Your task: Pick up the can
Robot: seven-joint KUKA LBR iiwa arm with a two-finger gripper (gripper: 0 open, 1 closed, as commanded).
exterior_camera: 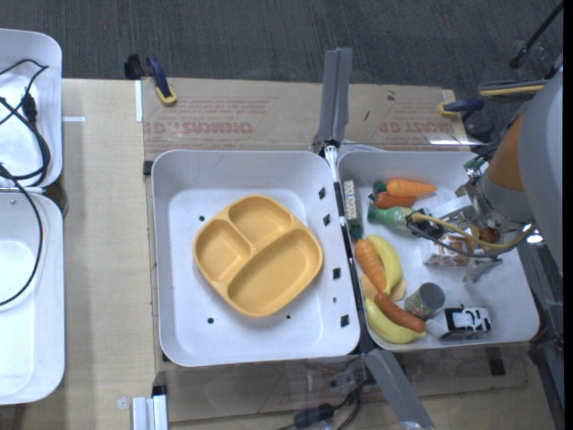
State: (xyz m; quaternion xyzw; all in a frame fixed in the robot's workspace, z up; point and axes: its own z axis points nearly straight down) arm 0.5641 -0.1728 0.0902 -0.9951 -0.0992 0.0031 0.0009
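Two white bins seen; can (427, 299) lies untouched in right bin (528, 316), near front, beside bananas (387, 321) and black-white block (467, 322). Gripper (466, 231) is seen above bin's right part, well apart from can; finger state cannot be told amid cables. Nothing judged done: approach, grasp, lift all left. Yellow divided plate (259, 254) sits in left bin (170, 267). Mirrored red print noted on cardboard (224, 119), unreadable. Can label too small.

Even, bright overhead light — soft shadows only, faint along the left bin (166, 267) wall. Mild glare on white surfaces; focus slightly soft throughout — edges bow a little.
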